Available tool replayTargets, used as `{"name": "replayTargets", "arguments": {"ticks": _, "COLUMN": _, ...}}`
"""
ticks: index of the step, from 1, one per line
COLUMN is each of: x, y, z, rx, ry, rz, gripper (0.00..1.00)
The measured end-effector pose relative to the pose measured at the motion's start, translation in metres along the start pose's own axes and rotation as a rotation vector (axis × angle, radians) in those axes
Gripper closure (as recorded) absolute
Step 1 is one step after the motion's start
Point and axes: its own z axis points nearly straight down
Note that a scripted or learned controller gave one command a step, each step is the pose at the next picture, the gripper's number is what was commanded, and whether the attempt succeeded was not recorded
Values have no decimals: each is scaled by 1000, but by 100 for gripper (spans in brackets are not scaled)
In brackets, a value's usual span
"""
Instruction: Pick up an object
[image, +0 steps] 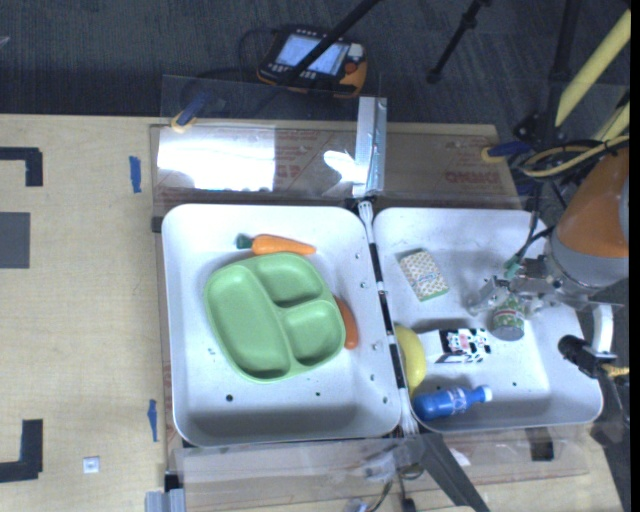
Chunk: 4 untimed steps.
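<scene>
My gripper (507, 297) reaches in from the right and hangs low over the right bin (570, 395), near its right-hand middle. Just below it in the view lies a small round greenish object (507, 323); whether the gripper touches it is unclear. Also in this bin are a patterned flat packet (422, 273), a black-and-white box (465, 344), a blue bottle (450, 400) on its side and a yellow banana-shaped piece (409, 356) against the left wall.
The left bin (190, 400) holds a green divided plate (273, 315), a carrot (280, 244) at the plate's top edge and another orange piece (348, 325) at its right side. A metal divider (371, 150) stands behind the bins.
</scene>
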Motion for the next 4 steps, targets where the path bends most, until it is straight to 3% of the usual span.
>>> {"name": "replayTargets", "arguments": {"ticks": 1, "x": -2, "y": 25, "z": 1, "rx": -2, "ry": -8, "rz": -304, "gripper": 0}}
{"name": "replayTargets", "arguments": {"ticks": 2, "x": -16, "y": -20, "z": -3, "rx": -10, "ry": 4, "rz": -268, "gripper": 0}}
{"name": "replayTargets", "arguments": {"ticks": 3, "x": -23, "y": -20, "z": -9, "rx": -8, "ry": -5, "rz": -261, "gripper": 100}}
{"name": "replayTargets", "arguments": {"ticks": 4, "x": 77, "y": -8, "z": -117, "rx": 5, "ry": -12, "rz": -182, "gripper": 100}}
